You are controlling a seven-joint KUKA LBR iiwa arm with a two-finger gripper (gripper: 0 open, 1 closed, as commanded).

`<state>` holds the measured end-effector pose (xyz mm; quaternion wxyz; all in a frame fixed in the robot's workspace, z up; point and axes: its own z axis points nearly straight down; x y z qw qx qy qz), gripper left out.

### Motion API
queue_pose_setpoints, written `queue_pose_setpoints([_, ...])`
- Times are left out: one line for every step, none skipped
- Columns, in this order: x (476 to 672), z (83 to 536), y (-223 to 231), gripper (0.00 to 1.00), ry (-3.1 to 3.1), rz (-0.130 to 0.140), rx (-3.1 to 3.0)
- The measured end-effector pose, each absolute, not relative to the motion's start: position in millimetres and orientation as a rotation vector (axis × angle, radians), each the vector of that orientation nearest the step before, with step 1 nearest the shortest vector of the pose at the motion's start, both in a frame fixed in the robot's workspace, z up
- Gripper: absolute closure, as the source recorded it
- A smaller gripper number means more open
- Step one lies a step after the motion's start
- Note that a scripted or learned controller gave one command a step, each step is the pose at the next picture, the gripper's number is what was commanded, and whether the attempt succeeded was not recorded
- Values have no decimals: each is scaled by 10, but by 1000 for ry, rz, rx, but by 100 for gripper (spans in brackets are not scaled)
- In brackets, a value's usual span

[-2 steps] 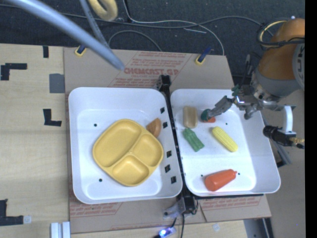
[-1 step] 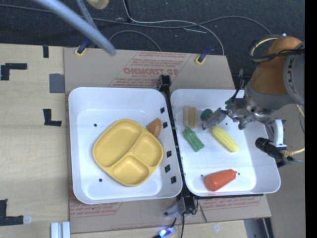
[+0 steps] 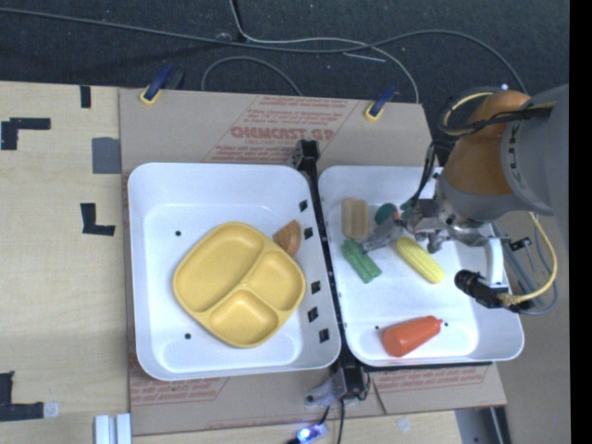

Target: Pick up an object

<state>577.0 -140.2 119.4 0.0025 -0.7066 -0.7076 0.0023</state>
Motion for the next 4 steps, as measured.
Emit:
queue_pose_setpoints([5782, 1322, -1404, 100, -2222, 4, -2218])
queue_pose_setpoints([5822, 1885, -1304, 100, -2227, -4, -2221])
queue_pose_setpoints([5829, 2132, -1299, 100, -2224, -1, -2221])
queue_pose_setpoints([5815, 2224, -692, 100, -2228, -1, -2212])
